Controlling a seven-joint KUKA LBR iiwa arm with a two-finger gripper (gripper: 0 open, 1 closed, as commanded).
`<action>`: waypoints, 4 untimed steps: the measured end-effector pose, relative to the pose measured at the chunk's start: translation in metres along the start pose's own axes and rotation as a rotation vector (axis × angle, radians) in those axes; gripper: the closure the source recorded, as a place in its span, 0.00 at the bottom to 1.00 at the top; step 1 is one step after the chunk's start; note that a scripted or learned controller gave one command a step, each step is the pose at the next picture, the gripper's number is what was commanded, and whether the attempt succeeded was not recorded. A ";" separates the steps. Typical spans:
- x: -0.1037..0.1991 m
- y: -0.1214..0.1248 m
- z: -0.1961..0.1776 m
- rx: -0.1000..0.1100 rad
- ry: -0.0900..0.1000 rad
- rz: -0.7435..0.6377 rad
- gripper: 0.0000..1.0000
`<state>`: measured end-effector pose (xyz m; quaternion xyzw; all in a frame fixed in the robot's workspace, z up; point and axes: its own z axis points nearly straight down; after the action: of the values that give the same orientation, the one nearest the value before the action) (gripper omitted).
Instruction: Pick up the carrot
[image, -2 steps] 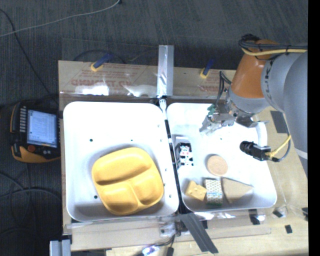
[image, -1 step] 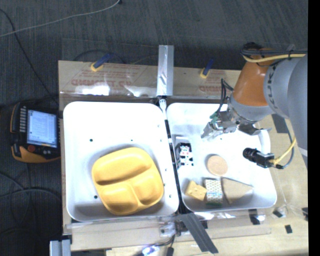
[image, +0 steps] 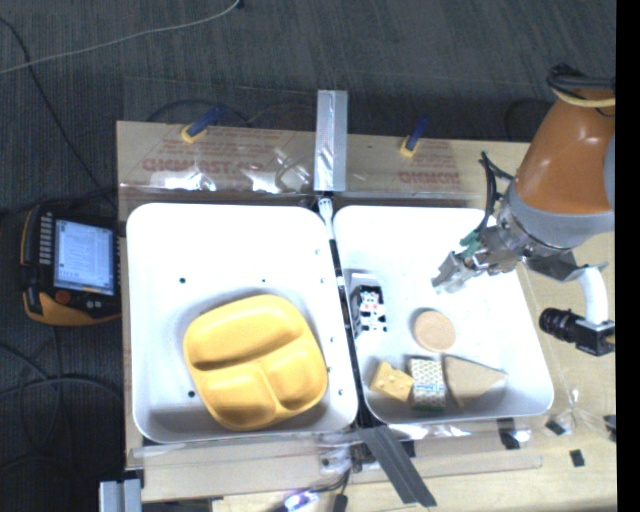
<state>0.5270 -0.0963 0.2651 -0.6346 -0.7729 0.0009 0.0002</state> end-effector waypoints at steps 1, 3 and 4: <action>-0.017 -0.038 -0.058 0.000 -0.002 0.123 1.00; -0.120 -0.055 -0.043 0.000 -0.002 -0.030 1.00; -0.120 -0.054 -0.052 0.000 -0.003 -0.032 1.00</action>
<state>0.4974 -0.2240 0.3172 -0.6221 -0.7829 0.0020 -0.0009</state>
